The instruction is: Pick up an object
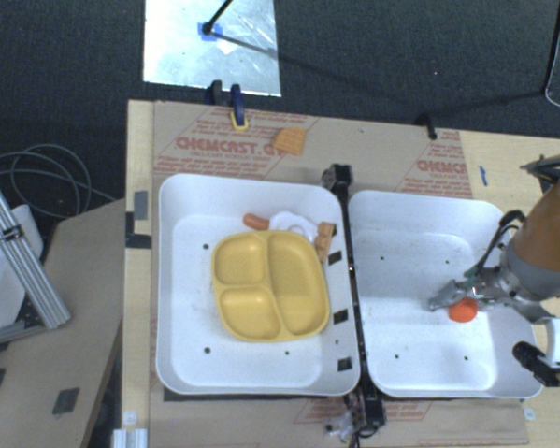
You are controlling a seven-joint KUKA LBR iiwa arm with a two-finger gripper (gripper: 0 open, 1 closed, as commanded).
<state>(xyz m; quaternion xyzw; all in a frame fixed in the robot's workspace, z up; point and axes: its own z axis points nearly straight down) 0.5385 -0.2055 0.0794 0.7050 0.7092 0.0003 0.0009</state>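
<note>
The arm (pixel 551 237) reached in from three o'clock, and its hand (pixel 456 301) sat low in the right bin (pixel 416 300), toward that bin's three o'clock side. An orange ball (pixel 463 312) lay on the bin floor touching the hand's tip, at about its five o'clock; whether the hand was clenched, released or grasping the ball could not be told. In the left bin (pixel 249 287) a yellow divided plate (pixel 269 285) filled the middle. At the plate's twelve o'clock rested a small orange sausage-shaped piece (pixel 256 222), just beside a white item (pixel 293 223), and a tan block (pixel 325 236) lay at the plate's one o'clock. On the counter (pixel 378 149), beyond the bins at twelve o'clock, lay a tan cracker-like piece (pixel 289 140).
</note>
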